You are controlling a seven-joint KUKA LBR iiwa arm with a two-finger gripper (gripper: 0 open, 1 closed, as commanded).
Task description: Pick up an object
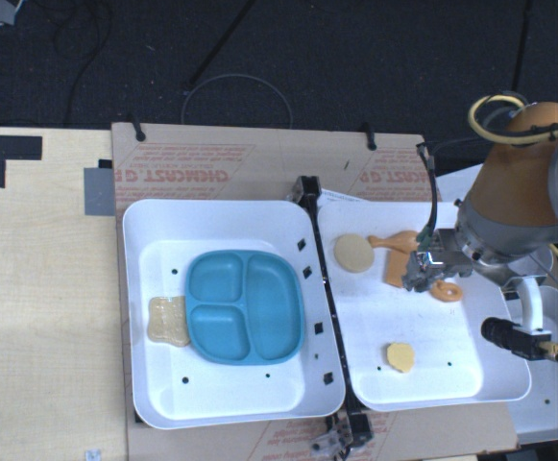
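Camera view shows the gripper [419,279] down inside the right bin [432,377], low over a cluster of orange pieces near that bin's far right side. An orange block [397,268] lies just beside it on the left, and an orange ring [447,291] just beside it on the right. Whether the fingers are released or clenched, I cannot tell; nothing is plainly seen between them. The step in hand looks like the reach-and-grasp stage. The next move calls for a firm closure on one piece, then a straight lift clear of its neighbours.

Counted: two white bins. The right one also holds one tan disc [354,254] and one small yellow piece [400,357]. The left bin [154,392] holds one blue divided plate [243,305] and one pale sponge-like piece [168,321] touching the plate's left edge.
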